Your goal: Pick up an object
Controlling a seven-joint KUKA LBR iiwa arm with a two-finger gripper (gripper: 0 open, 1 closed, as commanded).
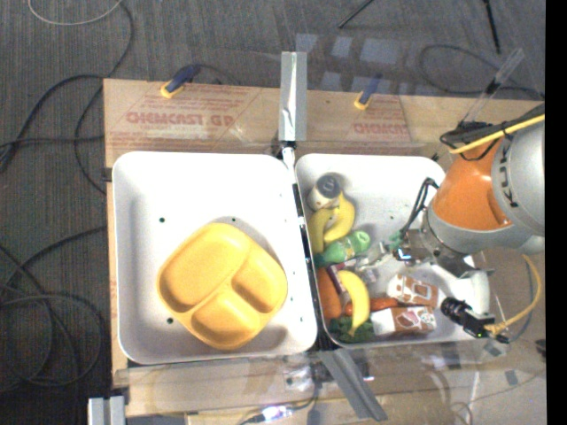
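Note:
The right bin [390, 180] holds a heap of toy food along its left side. A grey-capped bottle [329, 188] lies at the back, with a yellow banana [328, 223] just in front of it. Then come a green piece [346, 246], a second banana [355, 297] and an orange piece [326, 301]. A carrot [386, 305] and two snack packets [413, 290] lie toward the front. My gripper [391, 251] reaches in from the right and sits low over the bin's middle, right beside the green piece. Nothing visibly hangs from it.
The left bin [142, 193] holds a yellow divided plate [223, 283]. The arm's orange band [468, 204] and grey wrist cover the right bin's right edge. A metal divider [289, 96] stands behind the bins, and cables lie on the floor around the bench.

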